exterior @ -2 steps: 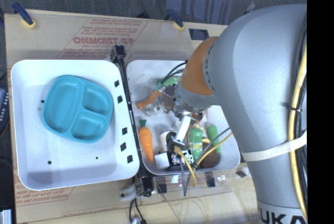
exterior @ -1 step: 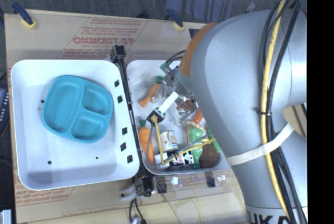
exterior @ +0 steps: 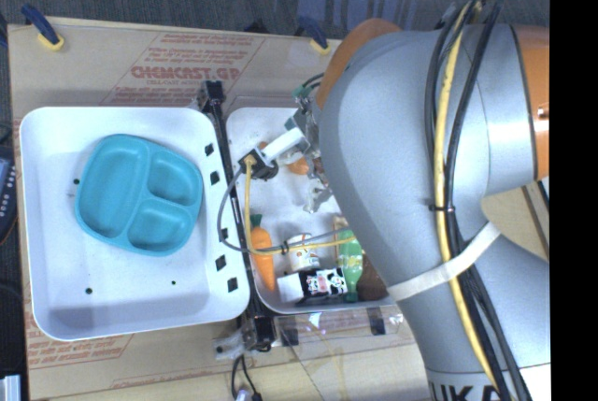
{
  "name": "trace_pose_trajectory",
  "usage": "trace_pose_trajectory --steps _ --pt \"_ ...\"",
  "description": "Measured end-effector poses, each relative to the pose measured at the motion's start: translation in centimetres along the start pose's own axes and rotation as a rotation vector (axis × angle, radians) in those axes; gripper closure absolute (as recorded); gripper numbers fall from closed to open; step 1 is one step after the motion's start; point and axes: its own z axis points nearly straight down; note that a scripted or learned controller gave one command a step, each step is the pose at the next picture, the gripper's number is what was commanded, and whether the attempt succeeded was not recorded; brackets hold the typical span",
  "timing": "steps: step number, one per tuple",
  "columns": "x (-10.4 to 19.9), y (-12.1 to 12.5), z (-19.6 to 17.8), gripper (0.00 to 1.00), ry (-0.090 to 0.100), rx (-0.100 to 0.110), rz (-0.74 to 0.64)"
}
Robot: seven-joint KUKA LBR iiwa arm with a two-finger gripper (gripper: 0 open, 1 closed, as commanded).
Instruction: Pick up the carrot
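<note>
The carrot (exterior: pixel 263 257) lies along the left wall of the right bin (exterior: pixel 245 123), near its front corner, with its orange body pointing toward the front. A yellow cable crosses just above it. My gripper (exterior: pixel 311 173) hangs over the middle of the right bin, behind and to the right of the carrot and apart from it. A small orange object (exterior: pixel 297 167) sits right beside the gripper. The grey arm covers most of the right half of this bin.
A blue divided plate (exterior: pixel 138 193) rests in the left bin (exterior: pixel 56 296). At the front of the right bin lie a black-and-white carton (exterior: pixel 322 283), a green item (exterior: pixel 350 250) and a brown object (exterior: pixel 371 278). Black clips line the wall between the bins.
</note>
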Motion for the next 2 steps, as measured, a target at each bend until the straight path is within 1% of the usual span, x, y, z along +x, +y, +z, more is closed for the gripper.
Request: trace_pose_trajectory --steps 1,2 --pt "0.2 -0.4 -1.0 1.0 -0.005 0.011 -0.014" --pt "-7.0 -8.0 -10.1 1.0 0.003 -0.001 0.117"
